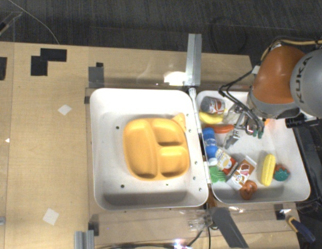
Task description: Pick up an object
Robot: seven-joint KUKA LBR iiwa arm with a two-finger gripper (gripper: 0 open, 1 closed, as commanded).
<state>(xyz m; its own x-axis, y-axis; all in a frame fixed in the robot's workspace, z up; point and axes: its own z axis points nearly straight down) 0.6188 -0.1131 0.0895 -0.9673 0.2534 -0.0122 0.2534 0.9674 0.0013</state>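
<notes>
Where toys crowd: right bin (298,154).

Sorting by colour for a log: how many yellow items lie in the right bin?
2: a banana near the bin's far left corner, beside the hand, and a corn cob toward the near right. Others may hide under the arm.

Tan wood bench (41,154) w/ black patches; dark carpet (124,9) behind

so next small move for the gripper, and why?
Probably a short straight descent: the gripper hangs over the right bin by the blue bottle and banana, with nothing seen between its fingers. The left bin holds just a yellow tray.
</notes>
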